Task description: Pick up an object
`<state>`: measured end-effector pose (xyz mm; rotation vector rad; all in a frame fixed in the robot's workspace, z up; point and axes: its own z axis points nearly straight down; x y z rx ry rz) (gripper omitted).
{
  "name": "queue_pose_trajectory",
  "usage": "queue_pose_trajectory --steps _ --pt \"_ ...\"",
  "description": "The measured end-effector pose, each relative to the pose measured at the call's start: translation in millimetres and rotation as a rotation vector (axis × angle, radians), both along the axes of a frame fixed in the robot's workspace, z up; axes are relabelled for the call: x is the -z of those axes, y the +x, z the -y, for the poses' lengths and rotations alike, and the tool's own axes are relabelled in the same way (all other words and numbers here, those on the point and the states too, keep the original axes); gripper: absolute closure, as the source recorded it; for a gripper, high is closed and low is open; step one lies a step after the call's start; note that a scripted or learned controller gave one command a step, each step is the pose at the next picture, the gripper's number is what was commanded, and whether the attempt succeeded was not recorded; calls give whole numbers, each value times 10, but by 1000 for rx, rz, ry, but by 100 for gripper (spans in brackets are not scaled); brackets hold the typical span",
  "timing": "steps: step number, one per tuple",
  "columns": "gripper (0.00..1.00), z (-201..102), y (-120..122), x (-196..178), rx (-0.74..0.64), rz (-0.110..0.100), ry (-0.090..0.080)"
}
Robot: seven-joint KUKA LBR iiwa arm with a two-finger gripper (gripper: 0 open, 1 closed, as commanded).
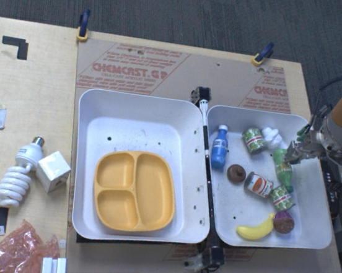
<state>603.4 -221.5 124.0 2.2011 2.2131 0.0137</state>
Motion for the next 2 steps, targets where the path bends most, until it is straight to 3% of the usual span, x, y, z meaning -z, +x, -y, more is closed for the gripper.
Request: queue_pose_trajectory --steps 1,2 --pt "0 0 1 -1 0 0 0" --pt "0 -623 -460 317 5 -21 8"
